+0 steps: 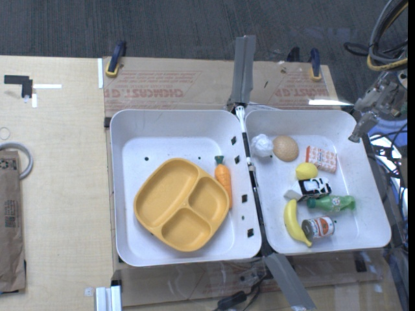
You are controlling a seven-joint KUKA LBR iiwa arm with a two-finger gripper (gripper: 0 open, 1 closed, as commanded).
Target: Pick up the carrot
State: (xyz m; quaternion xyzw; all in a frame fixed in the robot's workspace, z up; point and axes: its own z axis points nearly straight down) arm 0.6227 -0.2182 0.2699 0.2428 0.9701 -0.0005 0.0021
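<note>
Carrot (223,177): we see it in the left bin (123,173), touching the yellow plate (181,203) and near the dividing wall.
Claw (358,133): at the right bin's (376,238) far corner; open or closed, we cannot tell.
Risk: fingers may catch the plate rim or wall, so the carrot may roll free.
</note>
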